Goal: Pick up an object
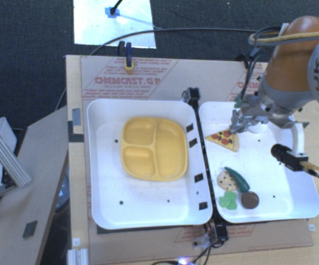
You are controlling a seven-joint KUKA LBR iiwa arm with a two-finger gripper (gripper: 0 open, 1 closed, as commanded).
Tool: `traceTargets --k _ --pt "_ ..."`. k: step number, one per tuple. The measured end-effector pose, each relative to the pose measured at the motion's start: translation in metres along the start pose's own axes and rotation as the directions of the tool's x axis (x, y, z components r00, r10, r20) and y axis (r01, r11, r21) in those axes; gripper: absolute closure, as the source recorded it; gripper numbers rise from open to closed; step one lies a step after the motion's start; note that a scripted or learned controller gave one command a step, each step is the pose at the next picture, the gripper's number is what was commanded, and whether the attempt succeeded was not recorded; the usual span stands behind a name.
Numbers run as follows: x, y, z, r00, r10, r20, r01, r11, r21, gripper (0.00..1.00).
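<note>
From the overhead camera: two white bins side by side. The left bin carries one yellow divided tray. In the right bin, five toy foods: one pizza slice near the top, then one cookie, one dark green pepper, one green leafy piece, one brown round piece. The gripper sits just above the pizza slice; whether it's open or closed, can't tell
</note>
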State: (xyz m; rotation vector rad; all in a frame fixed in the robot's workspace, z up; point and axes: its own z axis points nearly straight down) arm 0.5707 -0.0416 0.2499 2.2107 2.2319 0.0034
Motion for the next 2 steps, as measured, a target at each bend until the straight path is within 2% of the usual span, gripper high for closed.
traceTargets --k 1,2 --pt "0.055 0.019 0.014 1.000 0.000 0.000 0.000 1.000 -0.001 1.00" --pt "0.105 0.037 0.006 1.000 0.000 -0.001 0.000 1.000 -0.002 1.00"
